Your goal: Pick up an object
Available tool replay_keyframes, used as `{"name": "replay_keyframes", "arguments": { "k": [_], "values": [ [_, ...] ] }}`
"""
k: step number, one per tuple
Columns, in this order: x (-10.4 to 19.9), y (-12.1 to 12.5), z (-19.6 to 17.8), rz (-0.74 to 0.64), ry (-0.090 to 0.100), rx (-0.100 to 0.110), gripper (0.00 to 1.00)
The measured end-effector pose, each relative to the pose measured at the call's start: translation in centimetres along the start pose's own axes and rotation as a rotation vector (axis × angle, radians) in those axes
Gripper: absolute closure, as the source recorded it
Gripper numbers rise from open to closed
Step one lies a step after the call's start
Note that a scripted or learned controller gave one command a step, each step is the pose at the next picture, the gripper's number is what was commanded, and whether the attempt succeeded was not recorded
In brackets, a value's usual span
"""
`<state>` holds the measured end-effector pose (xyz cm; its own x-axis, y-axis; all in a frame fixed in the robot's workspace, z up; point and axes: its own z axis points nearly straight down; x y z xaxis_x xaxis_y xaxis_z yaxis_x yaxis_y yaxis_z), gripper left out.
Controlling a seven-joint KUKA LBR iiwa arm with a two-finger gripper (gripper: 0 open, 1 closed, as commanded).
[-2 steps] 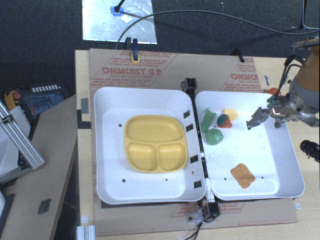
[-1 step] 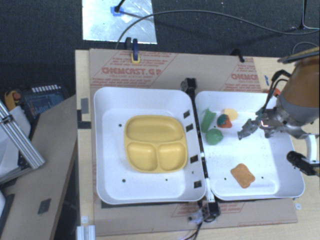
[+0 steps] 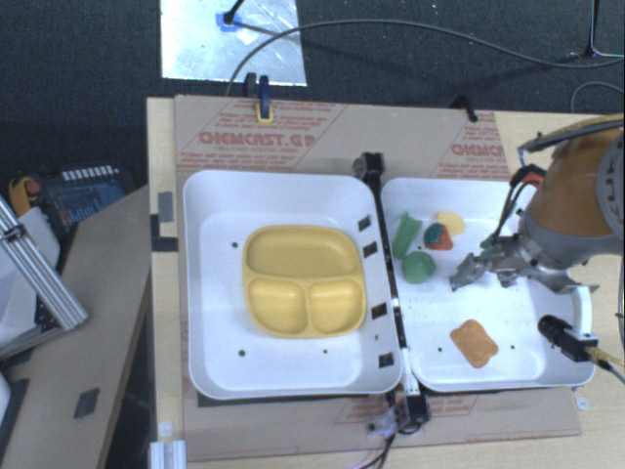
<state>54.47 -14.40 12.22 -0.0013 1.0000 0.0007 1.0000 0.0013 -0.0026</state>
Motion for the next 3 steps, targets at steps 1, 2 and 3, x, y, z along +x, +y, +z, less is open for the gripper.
{"name": "replay_keyframes", "arguments": {
  "k": [1,2,3],
  "values": [
    [0.0,0.0,4.0,0.0,0.0,-0.001,0.0],
    [0.0,0.2,2.7,0.0,-0.002,-0.006,1.0],
    [-1.0,-0.3,-2.6,0.002,-0.003,-0.008,1.0]
  ]
}}
